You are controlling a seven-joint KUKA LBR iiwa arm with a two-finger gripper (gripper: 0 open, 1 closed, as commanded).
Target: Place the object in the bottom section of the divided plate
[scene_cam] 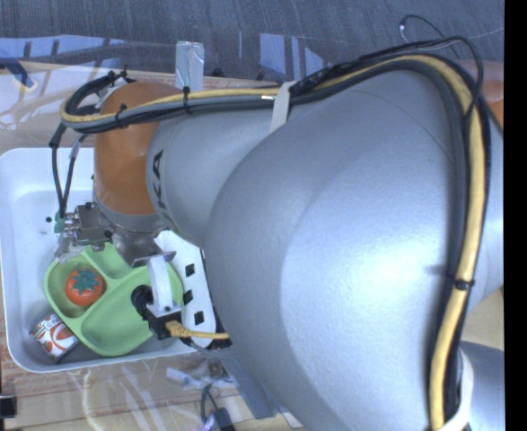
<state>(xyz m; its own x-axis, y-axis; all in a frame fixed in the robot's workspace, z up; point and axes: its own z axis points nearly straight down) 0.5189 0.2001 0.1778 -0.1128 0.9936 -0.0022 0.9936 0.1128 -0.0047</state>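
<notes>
A green divided plate (110, 317) lies in the left white bin (16, 241), near its front. A red tomato-like object with a green stalk (83, 285) sits in the plate's left round section. The arm's wrist with its orange band (124, 169) hangs directly over the plate's far edge, and the gripper (137, 251) is pointed down at the plate's upper right part. The wrist and bracket hide its fingertips.
A small orange-and-white can (52, 337) lies on its side at the bin's front left corner, touching the plate's edge. The big grey arm body (353, 241) covers the right bin. Bare bin floor shows at the left and back.
</notes>
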